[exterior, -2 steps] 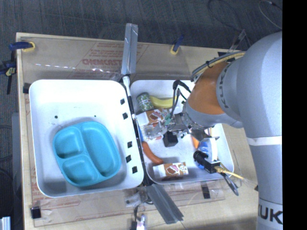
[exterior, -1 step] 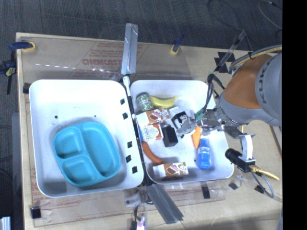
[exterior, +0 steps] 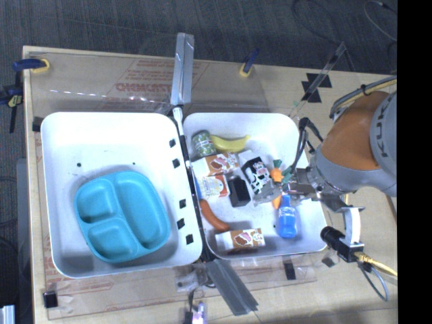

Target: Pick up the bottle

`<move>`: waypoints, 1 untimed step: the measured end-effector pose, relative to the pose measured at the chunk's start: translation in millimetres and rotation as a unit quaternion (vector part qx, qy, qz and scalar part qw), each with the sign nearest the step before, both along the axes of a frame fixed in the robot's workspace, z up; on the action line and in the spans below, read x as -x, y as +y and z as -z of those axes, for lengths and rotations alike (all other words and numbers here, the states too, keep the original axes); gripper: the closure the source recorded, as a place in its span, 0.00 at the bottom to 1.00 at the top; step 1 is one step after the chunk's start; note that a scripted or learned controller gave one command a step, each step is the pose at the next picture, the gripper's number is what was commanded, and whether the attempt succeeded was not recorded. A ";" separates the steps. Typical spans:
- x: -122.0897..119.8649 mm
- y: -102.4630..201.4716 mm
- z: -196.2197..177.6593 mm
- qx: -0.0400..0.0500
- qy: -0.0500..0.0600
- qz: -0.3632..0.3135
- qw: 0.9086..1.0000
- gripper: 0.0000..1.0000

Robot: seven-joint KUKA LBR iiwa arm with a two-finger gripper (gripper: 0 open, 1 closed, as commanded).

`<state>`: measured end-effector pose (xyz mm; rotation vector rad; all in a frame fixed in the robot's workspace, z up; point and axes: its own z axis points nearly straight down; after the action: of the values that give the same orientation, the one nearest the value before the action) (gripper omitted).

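Camera view gives us the blue bottle (exterior: pixel 287 219) lying in the right bin (exterior: pixel 260 121), near its right wall, with the gripper (exterior: pixel 289 186) just above its cap, apparently not yet gripping, though we cannot tell its state.

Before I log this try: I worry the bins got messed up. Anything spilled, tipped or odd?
Nothing looks spilled or broken. The blue bottle lies on its side in the right bin, beside the gripper. The blue tray sits flat in the left bin.
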<state>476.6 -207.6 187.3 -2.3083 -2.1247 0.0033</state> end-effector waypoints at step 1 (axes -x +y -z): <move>0.1 1.7 25.8 0.000 0.001 0.016 1.000 0.00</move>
<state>476.5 -205.8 161.5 -2.3412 -2.0874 0.0048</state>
